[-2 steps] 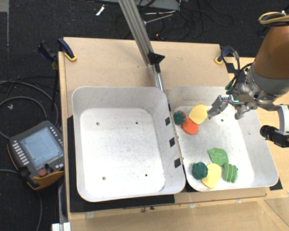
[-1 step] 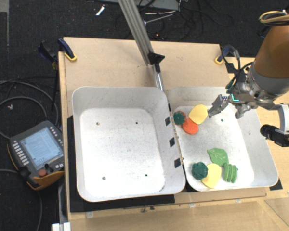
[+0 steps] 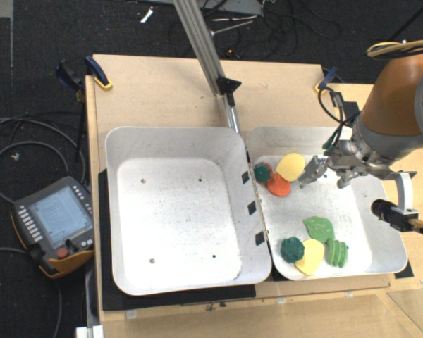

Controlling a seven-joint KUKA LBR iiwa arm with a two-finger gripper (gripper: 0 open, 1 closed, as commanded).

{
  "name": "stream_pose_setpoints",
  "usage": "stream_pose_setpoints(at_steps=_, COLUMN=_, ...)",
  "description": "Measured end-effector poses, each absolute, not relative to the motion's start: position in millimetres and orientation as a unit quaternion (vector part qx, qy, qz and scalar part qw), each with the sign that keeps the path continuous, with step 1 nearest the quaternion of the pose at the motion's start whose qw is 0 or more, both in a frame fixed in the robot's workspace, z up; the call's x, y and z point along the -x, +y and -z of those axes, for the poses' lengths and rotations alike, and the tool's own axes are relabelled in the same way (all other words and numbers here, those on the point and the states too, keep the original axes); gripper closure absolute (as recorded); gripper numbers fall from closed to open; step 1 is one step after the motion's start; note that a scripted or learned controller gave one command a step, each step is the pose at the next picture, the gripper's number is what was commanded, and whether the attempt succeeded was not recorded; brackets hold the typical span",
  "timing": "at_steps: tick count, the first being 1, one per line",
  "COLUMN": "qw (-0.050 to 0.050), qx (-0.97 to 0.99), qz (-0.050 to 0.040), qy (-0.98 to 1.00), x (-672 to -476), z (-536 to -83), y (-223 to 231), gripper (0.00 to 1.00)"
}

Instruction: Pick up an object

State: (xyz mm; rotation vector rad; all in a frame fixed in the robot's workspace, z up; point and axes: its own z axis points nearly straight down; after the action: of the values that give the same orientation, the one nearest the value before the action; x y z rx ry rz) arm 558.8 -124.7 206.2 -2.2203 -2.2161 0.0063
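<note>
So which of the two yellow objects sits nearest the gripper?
The rounded yellow piece at the right bin's upper left, beside the orange-red one. The other yellow piece lies by the green ones along the near edge.

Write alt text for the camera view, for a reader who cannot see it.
A grey and orange robot arm reaches from the right, its pincer over the right white bin beside a yellow piece, an orange-red one and a dark green one. More green and yellow pieces cluster near that bin's front; the left bin adjoins it.
</note>
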Motion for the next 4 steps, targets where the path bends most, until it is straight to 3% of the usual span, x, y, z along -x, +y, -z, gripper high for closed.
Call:
stream_pose_setpoints(at_steps=2, qw=0.0, qx=0.708, qz=0.0, qy=-0.707, x=-558.2, z=-94, y=-122, gripper=0.0)
stream_pose_setpoints(at_steps=3, qw=-0.001, qx=0.708, qz=0.0007, qy=-0.707, x=-558.6, z=-106, y=-122, gripper=1.0)
stream_pose_setpoints(at_steps=4, qw=-0.003, qx=0.707, qz=0.0015, qy=-0.708, x=-556.0, z=-168, y=-125, gripper=1.0)
